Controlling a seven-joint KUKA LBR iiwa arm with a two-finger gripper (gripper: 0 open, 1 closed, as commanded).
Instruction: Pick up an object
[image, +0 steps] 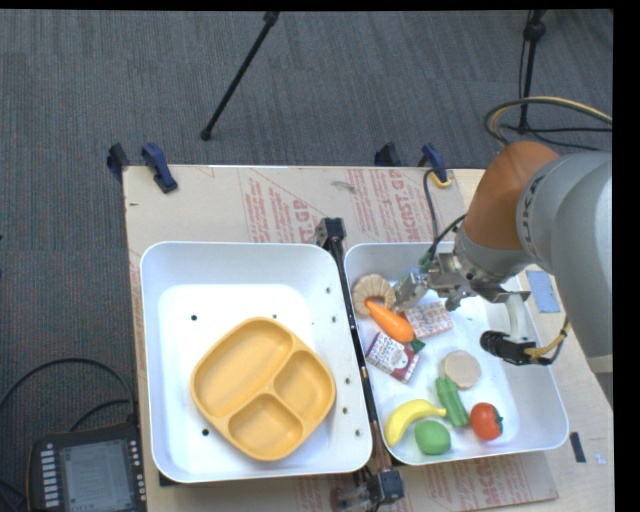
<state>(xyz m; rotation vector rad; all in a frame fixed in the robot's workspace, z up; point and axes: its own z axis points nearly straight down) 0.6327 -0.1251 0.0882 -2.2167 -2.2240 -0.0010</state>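
Note:
My gripper (412, 290) hangs low in the right bin (545, 425), over its far left part. It sits just above the upper end of an orange carrot (390, 322) and next to a beige ridged piece (369, 290). A pink checked packet (431, 320) lies right beside the carrot, and a red and white packet (392, 357) lies under the carrot's lower end. I see nothing lifted off the bin floor.
Nearer the front of the right bin lie a tan round disc (461, 369), a green cucumber (451, 402), a red tomato (486, 421), a yellow banana (412, 417) and a green lime (432, 437). The left bin (165, 300) holds a yellow divided plate (263, 387).

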